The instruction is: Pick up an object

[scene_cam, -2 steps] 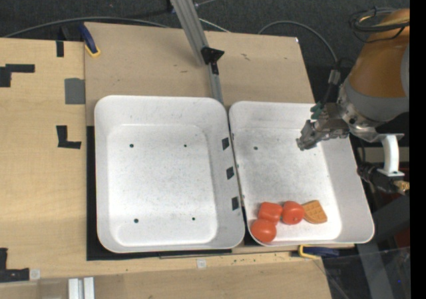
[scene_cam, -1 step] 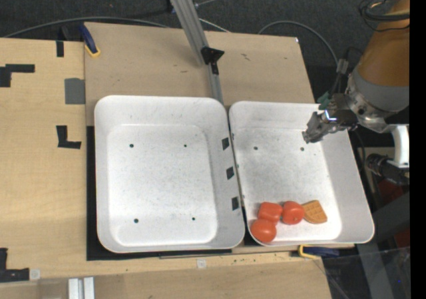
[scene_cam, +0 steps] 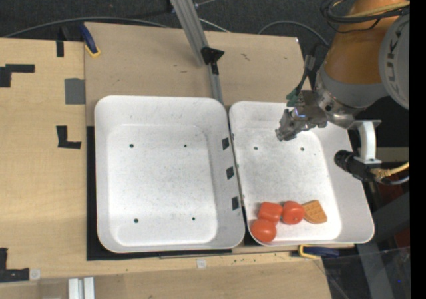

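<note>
Three red-orange round pieces sit together at the near edge of the right bin (scene_cam: 346,178): one (scene_cam: 269,210), one (scene_cam: 292,212) and one (scene_cam: 263,230) closest to the front rim. Beside them to the right lies a tan-orange cookie-like piece (scene_cam: 315,212). My gripper (scene_cam: 289,128) hangs over the far part of the right bin, well apart from these objects. Nothing shows between its fingertips.
The left bin (scene_cam: 160,171) lies next to the right one, joined by a dark hinge strip (scene_cam: 229,172). A grey metal pole (scene_cam: 190,14) slants in from the top. A black cable fitting (scene_cam: 356,163) sits at the right bin's right rim.
</note>
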